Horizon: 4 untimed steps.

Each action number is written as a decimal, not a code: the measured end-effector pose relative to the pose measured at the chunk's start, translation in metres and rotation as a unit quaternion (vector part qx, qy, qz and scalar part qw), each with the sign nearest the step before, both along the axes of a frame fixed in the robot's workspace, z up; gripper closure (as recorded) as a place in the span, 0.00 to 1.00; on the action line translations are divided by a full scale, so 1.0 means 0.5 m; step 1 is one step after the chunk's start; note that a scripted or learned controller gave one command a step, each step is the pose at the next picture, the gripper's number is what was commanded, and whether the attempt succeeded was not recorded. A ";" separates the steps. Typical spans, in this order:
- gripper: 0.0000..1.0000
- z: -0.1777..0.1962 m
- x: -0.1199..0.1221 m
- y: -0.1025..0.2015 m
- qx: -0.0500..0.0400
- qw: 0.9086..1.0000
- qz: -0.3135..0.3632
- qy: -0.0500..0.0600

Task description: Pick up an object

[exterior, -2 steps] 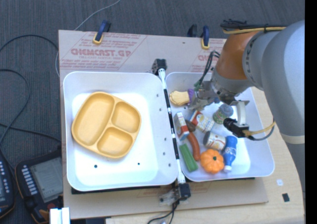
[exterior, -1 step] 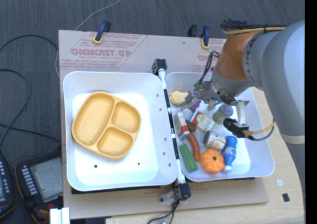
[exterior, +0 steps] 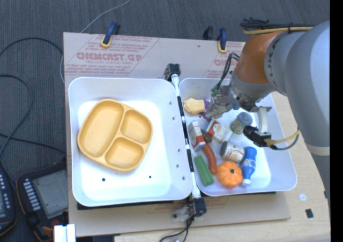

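Approach step: gripper low in right bin, just right of the yellow toy; its state I cannot tell. Next move, likely: settle over one piece and lift clear of the neighbours below.

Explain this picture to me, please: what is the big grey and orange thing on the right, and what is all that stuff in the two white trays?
The grey machine with an orange band is a robot arm, reaching in from the right. One fixed camera looks down on the bench at a slant. At the arm's tip is its gripper, which it uses to pick things up; it is low over the right shallow white bin, beside a pale yellow toy food piece. Whether it grips anything cannot be made out here.

That bin holds a jumble of small toys: an orange plastic pumpkin, a green stick-shaped piece, a blue and white bottle and small jars and packets. The left white bin holds a yellow plastic plate with three compartments.
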State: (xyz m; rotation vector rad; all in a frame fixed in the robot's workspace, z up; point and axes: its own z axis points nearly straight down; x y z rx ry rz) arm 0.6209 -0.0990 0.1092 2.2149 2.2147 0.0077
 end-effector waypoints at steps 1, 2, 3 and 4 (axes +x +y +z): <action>0.00 0.000 0.000 0.000 0.000 1.000 0.000 0.000; 1.00 0.019 0.000 0.001 0.000 1.000 0.000 0.000; 0.00 0.019 0.000 0.001 0.000 1.000 0.000 0.000; 1.00 0.039 0.001 0.002 0.001 1.000 0.000 0.000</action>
